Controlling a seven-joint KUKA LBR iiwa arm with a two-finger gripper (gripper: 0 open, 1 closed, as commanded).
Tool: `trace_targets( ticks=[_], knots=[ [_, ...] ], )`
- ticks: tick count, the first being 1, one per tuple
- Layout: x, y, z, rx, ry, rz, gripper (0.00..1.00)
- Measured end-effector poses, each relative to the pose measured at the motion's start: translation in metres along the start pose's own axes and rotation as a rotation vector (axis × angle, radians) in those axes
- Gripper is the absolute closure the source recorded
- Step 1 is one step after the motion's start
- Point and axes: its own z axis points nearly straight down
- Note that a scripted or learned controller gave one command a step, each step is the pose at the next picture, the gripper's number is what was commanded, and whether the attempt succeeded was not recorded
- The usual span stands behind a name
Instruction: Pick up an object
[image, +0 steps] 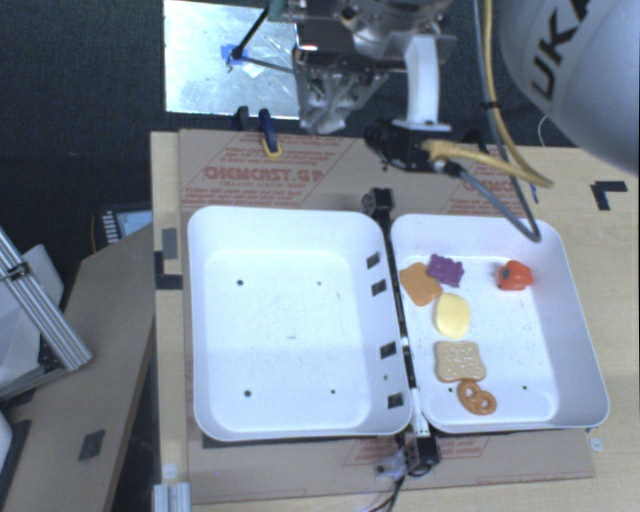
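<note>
1. While our claw (325, 100) hangs high past the far edge of the bins, we cannot tell how it is set.
2. All the things to pick lie in the right bin (560, 300): an orange piece (420, 284), a purple piece (446, 269), a yellow piece (452, 315), a toast (460, 361), a pretzel (477, 399) and a red piece (514, 275).
3. We could go down into the left bin (200, 300) and grab nothing.
4. The orange, purple and yellow pieces sit close together, so we might push one away.
5. Flat pieces could slip out.
</note>
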Motion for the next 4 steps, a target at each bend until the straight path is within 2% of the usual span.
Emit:
trace_targets(
  ticks=[1,2,3,4],
  knots=[
    [-0.045,-0.039,0.209,0.02,-0.007,0.001,1.0],
    [-0.093,-0.098,0.215,0.006,-0.001,0.001,1.0],
    [-0.036,-0.095,0.088,-0.013,0.008,-0.01,1.0],
    [0.003,-0.079,-0.007,-0.01,0.007,-0.008,1.0]
  ],
)
